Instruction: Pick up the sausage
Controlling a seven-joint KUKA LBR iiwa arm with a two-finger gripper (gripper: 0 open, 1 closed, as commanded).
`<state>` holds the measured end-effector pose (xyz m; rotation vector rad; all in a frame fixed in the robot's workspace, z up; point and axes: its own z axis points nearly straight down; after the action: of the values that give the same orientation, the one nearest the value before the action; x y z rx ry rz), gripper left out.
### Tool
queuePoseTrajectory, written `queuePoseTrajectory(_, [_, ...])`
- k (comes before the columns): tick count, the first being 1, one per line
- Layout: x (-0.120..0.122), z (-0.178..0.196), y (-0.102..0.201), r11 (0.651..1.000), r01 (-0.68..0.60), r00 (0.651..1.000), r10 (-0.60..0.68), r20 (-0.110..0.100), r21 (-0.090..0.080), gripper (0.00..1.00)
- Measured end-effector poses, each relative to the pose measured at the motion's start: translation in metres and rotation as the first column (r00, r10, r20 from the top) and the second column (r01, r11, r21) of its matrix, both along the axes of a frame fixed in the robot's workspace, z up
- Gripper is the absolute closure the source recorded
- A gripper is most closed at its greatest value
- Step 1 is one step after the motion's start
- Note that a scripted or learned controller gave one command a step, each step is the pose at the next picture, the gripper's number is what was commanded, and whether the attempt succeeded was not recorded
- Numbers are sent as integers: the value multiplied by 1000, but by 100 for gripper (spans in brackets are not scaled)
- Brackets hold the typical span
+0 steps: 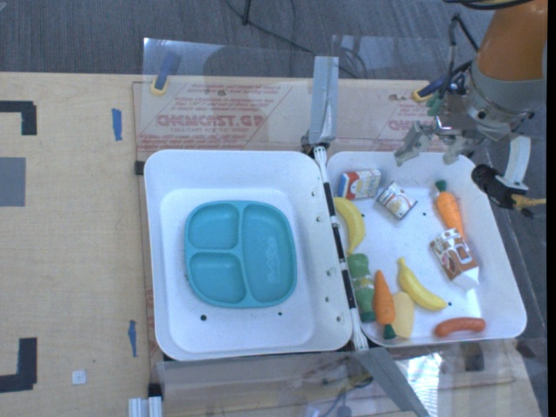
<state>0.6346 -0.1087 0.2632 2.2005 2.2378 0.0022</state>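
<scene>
Two white bins lie side by side: the left bin (165, 233) holds one blue tray (241, 253); the right bin (499, 259) holds two bananas (420, 287), two carrots (449, 210), three small packets (359, 183) and one sausage (460, 326), at its lower right corner. The gripper (432, 143) hangs over that bin's upper edge, jaws spread with nothing between them.

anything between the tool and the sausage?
Yes. In the camera view, a carrot and a brown packet lie between the tool and the sausage.

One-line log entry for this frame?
tool open, above right bin's far edge | sausage near corner, untouched | holding nothing
</scene>
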Motion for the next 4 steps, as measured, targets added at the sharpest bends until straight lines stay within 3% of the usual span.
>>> queuePoseTrajectory(1, [1, 11, -1, 1000, 1, 1000, -1, 5, -1, 100])
queuePoseTrajectory(2, [1, 11, -1, 1000, 1, 1000, -1, 4, -1, 0])
queuePoseTrajectory(3, [-22, 21, 23, 949, 315, 949, -315, -5, 1, 0])
queuePoseTrajectory(4, [32, -79, 41, 918, 396, 918, -396, -6, 0, 0])
